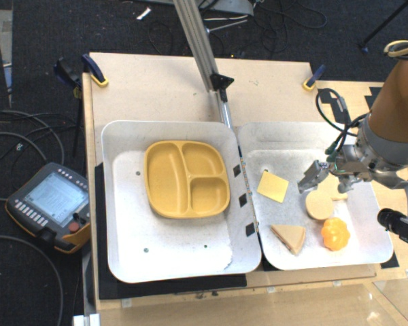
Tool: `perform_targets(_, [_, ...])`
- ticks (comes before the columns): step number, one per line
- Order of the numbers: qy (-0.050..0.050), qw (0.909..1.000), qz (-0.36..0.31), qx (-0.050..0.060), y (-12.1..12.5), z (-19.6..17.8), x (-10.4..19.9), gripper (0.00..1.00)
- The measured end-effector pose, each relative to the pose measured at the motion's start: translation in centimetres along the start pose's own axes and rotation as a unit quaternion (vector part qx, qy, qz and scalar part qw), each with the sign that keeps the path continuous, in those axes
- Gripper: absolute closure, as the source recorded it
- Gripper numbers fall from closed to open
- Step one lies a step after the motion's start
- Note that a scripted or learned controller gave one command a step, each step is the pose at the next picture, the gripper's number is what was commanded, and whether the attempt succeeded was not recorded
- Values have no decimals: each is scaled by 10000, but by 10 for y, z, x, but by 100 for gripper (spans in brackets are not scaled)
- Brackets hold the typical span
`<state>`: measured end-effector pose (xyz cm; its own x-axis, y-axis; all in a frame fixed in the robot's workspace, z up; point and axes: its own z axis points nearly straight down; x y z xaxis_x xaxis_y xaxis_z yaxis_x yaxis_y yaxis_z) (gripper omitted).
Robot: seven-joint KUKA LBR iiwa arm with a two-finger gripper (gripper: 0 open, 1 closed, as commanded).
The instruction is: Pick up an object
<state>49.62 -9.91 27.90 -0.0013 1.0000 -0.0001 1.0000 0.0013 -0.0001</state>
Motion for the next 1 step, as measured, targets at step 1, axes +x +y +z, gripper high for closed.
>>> perform_targets(1, [0, 10000, 3, -1, 0, 0, 0, 0])
